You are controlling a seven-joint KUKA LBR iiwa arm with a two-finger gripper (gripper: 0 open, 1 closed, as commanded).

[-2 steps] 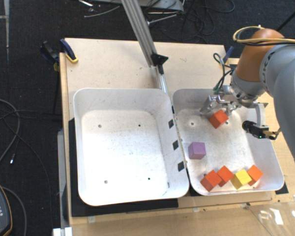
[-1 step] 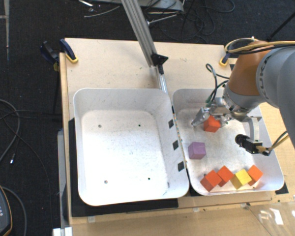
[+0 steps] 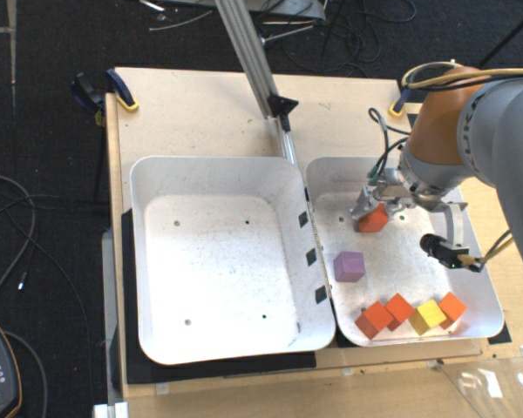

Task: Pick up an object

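My gripper (image 3: 376,211) hangs over the back part of the right bin (image 3: 484,320), under the arm's orange band. A red-orange block (image 3: 372,221) sits between its two metal fingers, one finger at the block's left side and the other at its right, and they are closed against it. I cannot tell whether the block rests on the bin floor or is just off it. A purple cube (image 3: 349,266) lies in front of the gripper, apart from it.
Along the right bin's front edge lie a red-orange block (image 3: 375,320), an orange block (image 3: 399,307), a yellow block (image 3: 428,315) and another orange block (image 3: 451,306). The left bin (image 3: 148,190) stands beside it. A slanted metal rail (image 3: 248,46) crosses the back.
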